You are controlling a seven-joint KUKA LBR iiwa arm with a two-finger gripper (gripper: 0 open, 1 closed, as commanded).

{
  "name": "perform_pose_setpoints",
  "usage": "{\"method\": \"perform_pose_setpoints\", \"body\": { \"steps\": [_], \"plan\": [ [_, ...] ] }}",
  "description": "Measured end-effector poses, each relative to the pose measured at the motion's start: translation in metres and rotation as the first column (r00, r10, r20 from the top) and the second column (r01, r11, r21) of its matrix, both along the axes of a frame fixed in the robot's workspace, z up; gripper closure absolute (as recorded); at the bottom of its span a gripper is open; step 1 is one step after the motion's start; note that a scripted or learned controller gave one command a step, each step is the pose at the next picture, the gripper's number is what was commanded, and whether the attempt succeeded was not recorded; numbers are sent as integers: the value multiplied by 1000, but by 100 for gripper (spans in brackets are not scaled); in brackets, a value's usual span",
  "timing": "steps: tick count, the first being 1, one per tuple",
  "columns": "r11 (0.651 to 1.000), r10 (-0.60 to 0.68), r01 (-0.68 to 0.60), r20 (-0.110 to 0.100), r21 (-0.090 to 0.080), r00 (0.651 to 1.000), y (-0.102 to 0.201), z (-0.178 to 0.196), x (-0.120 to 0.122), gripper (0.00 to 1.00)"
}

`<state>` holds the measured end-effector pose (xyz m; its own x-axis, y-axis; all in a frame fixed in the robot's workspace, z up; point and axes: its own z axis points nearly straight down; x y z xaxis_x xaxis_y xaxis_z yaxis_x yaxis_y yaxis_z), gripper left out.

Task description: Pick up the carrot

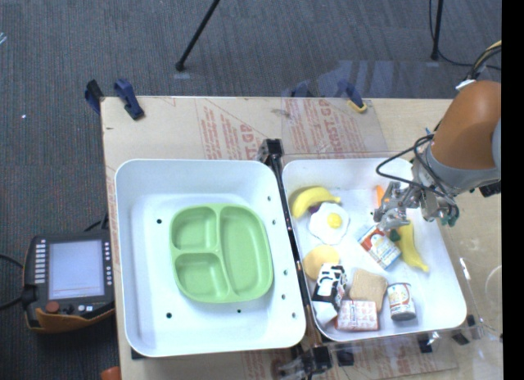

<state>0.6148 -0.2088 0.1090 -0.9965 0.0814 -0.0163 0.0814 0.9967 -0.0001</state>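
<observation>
The carrot (379,196) shows as a small orange sliver near the back of the right bin (455,288), mostly hidden by the gripper. My gripper (394,214) hangs low over the bin just right of and in front of the carrot, above a small red and white carton (378,248). The grey arm with its orange band (468,124) comes in from the right.
The right bin also holds a banana (309,200), a fried egg (329,222), a yellow fruit (410,248), bread (368,287), a can (400,300) and several packets. A green divided plate (221,253) lies in the left bin (135,206).
</observation>
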Motion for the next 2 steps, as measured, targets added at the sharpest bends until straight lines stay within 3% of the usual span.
{"method": "perform_pose_setpoints", "body": {
  "steps": [1,2],
  "plan": [
    [979,-205,205,-12,3,979,31,-20,19,100],
    [980,-201,201,-5,4,980,33,-8,22,100]
  ]
}}
